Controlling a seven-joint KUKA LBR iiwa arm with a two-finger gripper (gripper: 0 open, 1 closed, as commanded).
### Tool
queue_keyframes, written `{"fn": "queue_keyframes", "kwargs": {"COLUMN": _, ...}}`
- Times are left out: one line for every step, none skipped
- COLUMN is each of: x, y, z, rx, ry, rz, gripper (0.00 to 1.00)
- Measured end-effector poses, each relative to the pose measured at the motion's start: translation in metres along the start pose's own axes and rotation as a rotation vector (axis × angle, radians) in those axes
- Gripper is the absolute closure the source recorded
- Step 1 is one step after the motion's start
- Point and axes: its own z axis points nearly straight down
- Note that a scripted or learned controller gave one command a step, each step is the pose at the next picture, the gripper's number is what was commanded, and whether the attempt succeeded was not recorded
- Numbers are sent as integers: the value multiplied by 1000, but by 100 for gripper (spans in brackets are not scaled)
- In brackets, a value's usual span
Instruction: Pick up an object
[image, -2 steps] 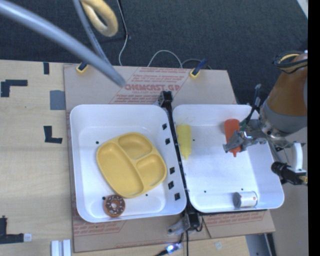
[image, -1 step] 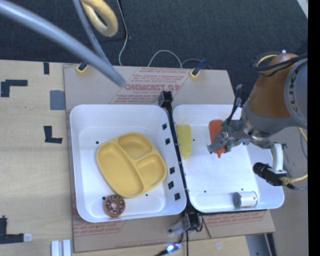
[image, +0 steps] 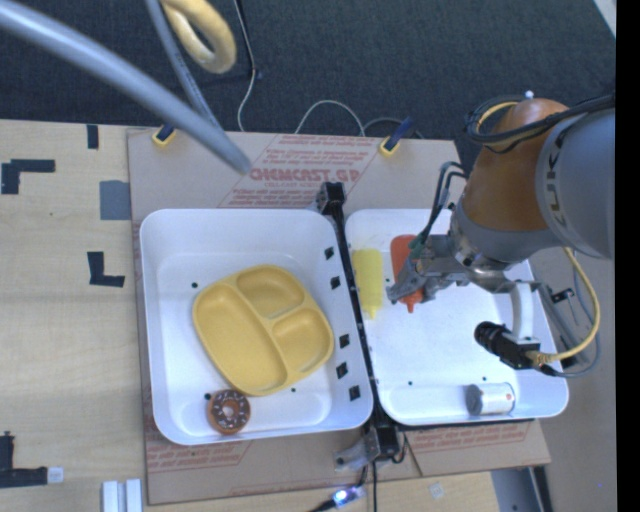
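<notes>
My gripper (image: 411, 291) is low over the left part of the right bin (image: 440, 400). An orange-red object (image: 402, 250) lies right under it; its far end shows above the gripper, and the rest is hidden by the wrist. A yellow elongated object (image: 367, 279) lies just left of the gripper, along the divider between the bins. Near the right bin's front edge rests a small grey-and-white can (image: 490, 399) on its side.
The left bin (image: 160, 300) holds a yellow divided plate (image: 262, 327) and a chocolate donut (image: 228, 411) at its front. The grey arm with its orange band (image: 520, 190) covers the right bin's far right part. A black cable connector (image: 500, 343) hangs beside the wrist.
</notes>
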Motion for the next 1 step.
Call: {"fn": "queue_keyframes", "kwargs": {"x": 47, "y": 10, "z": 8, "rx": 1, "ry": -1, "rz": 0, "gripper": 100}}
